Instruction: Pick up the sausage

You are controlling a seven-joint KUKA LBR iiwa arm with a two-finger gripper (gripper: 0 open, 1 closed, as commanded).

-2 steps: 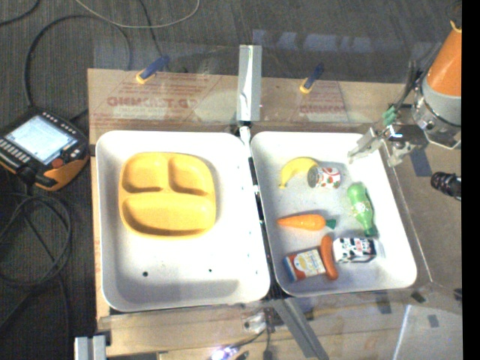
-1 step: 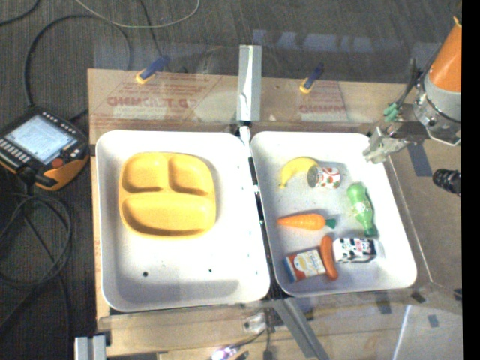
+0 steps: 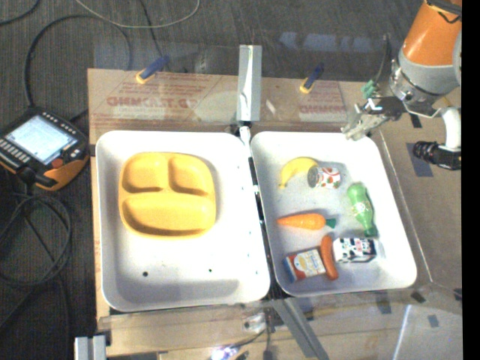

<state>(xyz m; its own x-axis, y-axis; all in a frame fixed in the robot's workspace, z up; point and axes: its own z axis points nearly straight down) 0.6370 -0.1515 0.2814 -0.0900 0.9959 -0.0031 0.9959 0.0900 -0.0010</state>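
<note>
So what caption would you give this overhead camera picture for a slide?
Gripper above the right bin's far corner; the sausage lies near its front edge.

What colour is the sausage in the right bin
Reddish-orange; the sausage shows best in the camera view.

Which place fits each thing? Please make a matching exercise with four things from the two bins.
Things:
1. yellow tray
2. banana
3. carrot
4. sausage

Places:
A. right bin, far end, beside a small can
B. right bin, middle
C. left bin
D. right bin, near end, between two small cartons

Pairs: 1-C, 2-A, 3-B, 4-D
</note>
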